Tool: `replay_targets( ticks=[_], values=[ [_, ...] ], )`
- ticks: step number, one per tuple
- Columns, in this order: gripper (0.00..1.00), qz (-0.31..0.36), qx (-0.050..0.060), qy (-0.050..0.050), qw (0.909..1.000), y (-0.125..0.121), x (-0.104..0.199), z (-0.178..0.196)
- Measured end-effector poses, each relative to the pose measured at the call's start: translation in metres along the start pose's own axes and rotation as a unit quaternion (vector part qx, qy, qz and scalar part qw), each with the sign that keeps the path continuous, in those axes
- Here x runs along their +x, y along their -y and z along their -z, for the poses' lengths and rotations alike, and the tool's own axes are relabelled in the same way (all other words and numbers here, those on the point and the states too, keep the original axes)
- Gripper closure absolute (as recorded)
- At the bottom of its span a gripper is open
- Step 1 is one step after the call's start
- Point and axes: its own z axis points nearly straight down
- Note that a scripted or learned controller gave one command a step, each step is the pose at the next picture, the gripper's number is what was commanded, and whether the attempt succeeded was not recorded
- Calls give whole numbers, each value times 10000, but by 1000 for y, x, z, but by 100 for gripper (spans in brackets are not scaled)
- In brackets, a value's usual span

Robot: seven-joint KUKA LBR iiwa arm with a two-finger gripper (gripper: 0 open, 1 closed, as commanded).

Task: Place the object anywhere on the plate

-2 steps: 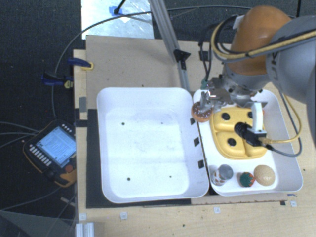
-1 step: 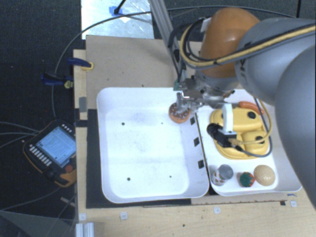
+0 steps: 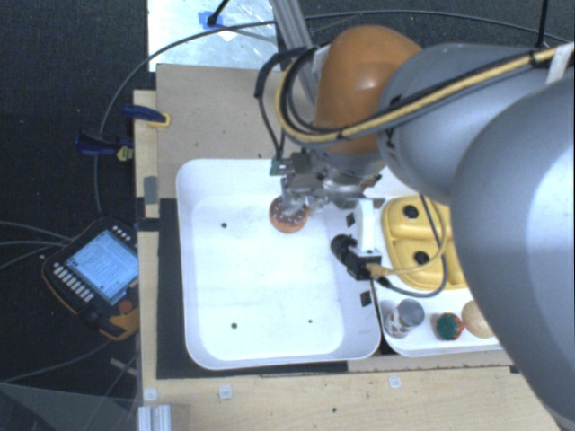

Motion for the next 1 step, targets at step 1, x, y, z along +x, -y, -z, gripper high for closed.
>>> replay_targets(
  ticks=[1],
  values=[
    [0, -32, -7, 10, 10000, -1, -4, 1]
  ],
)
